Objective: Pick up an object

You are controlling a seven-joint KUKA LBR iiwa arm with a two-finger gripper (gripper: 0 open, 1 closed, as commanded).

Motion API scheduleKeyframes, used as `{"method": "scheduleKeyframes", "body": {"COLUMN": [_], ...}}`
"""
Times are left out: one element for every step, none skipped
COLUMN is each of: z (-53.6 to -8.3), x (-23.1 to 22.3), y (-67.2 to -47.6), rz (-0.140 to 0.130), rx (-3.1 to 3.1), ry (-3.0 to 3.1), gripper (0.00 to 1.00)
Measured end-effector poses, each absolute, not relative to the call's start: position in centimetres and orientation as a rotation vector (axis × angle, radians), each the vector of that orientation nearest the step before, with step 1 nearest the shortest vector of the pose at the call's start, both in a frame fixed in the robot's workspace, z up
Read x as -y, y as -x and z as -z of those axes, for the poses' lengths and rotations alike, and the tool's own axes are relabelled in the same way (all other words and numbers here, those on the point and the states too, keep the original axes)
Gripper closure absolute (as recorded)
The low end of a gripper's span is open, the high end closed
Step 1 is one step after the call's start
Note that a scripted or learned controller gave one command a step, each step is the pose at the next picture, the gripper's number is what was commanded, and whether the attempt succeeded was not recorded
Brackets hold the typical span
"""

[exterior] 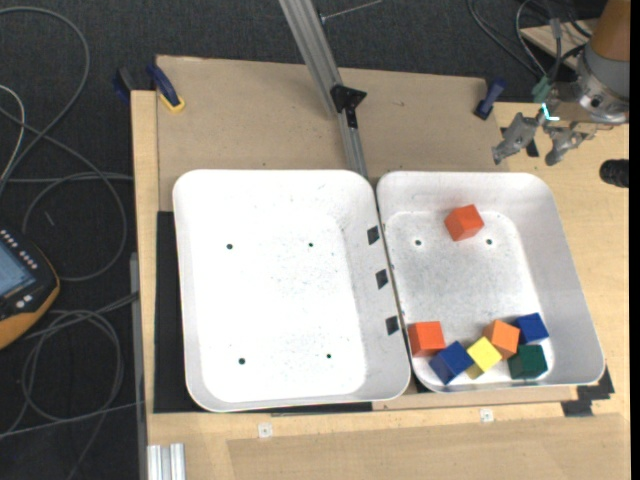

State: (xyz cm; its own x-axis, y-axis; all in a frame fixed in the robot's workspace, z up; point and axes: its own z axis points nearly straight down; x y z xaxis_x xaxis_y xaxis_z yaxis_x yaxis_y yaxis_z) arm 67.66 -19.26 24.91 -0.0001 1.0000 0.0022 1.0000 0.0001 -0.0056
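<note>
- In the camera view I see the arm (610, 38) only in part: the frame's right and top edges cut it, so I get the wrist and little more.
- The gripper (536, 146) hangs above the bench (260, 118), just outside the far rim of the right bin (565, 258). Its two fingers are spread apart, and nothing is between them.
- The fingertips are small and a little blurred, so I cannot judge how high they are over the wood.
- Below the gripper, inside the right bin, an orange cube (463, 221) lies alone near the far end. This is the nearest object to the gripper.
- Further from the gripper, at the near end of the same bin, the other blocks lie close together: a second orange cube (427, 337), a blue block (451, 360), a yellow block (484, 353), an orange block (505, 336), another blue block (531, 327) and a dark green block (527, 363). Some touch, but I cannot tell exactly which.
- To the gripper's left is the left bin (200, 298), white with dark specks.
- A grey metal bar (320, 58) crosses the bench slantwise, well to the left of the gripper.
- A blue clamp (489, 98) grips the bench edge just beside the gripper; cables (60, 168) lie on the dark floor.
</note>
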Motion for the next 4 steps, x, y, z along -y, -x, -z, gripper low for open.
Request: {"method": "scheduleKeyframes", "body": {"z": [-25.3, -19.0, -13.9, -9.8], "x": [19.2, 19.4, 18.4, 18.3], "y": [-67.7, -67.2, -67.0, -66.9], "rz": [-0.002, -0.006, -0.005, -0.003], "rx": [2.223, 2.217, 2.219, 2.221], "ry": [2.219, 2.217, 2.216, 2.217], "gripper": [0.00, 0.00, 0.00, 0.00]}}
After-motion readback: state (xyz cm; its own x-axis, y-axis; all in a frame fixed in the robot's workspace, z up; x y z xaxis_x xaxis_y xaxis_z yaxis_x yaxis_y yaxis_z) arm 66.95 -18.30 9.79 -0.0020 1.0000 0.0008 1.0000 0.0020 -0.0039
